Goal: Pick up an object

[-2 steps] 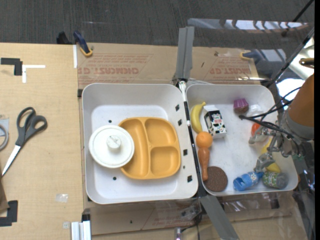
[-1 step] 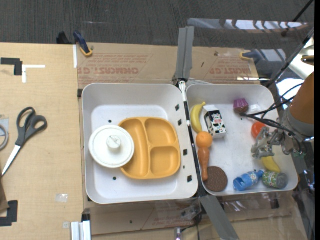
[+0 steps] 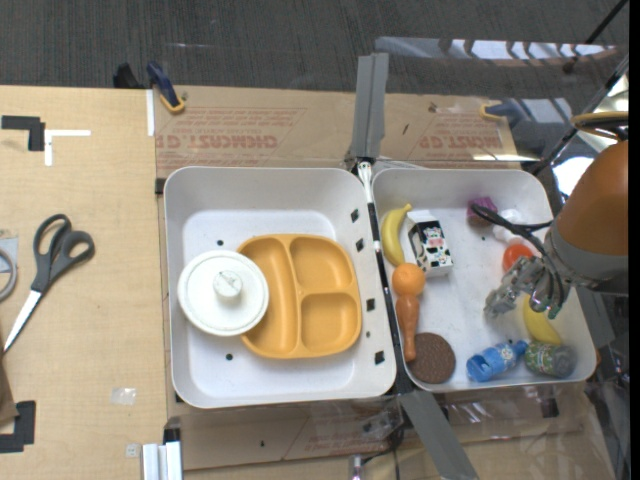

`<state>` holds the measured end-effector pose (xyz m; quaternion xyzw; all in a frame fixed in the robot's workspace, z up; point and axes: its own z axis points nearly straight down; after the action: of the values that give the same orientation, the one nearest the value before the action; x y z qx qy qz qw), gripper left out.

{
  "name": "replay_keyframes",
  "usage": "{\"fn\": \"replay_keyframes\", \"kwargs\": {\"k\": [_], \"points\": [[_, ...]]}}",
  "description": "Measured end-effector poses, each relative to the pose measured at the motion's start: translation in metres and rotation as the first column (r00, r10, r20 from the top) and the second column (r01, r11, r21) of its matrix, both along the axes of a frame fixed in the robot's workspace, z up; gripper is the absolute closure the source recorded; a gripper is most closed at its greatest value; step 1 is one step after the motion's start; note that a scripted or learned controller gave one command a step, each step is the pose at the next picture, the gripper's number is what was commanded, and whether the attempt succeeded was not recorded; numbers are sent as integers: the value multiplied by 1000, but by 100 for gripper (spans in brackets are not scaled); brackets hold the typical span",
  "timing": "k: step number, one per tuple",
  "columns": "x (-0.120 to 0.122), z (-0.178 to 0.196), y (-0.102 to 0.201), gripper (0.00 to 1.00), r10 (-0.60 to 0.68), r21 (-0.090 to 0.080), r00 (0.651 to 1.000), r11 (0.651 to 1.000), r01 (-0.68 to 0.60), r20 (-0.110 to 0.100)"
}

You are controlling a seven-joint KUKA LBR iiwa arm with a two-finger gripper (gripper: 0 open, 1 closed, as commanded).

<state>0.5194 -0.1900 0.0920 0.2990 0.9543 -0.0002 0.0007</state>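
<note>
Hovering tool point(image 3: 522, 293), beside yellow object point(image 3: 541, 324)

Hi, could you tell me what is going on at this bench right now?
A robot arm reaches in from the right, and its gripper is low in the right bin, near a yellow object and a red one. Nothing can be seen held between its fingers. That bin also holds a banana, a blue bottle and a brown disc. The left bin holds a yellow divided tray and a white lidded bowl, both untouched.
</note>
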Motion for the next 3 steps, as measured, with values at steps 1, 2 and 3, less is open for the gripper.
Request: {"fn": "replay_keyframes", "kwargs": {"k": [1,2,3], "points": [[55,100,119,100,-193,0,981,981,193,1],[73,197,195,100,-345,-1,939,939,345,0],[105,309,153,100,-507,-1,862,862,507,1]]}}
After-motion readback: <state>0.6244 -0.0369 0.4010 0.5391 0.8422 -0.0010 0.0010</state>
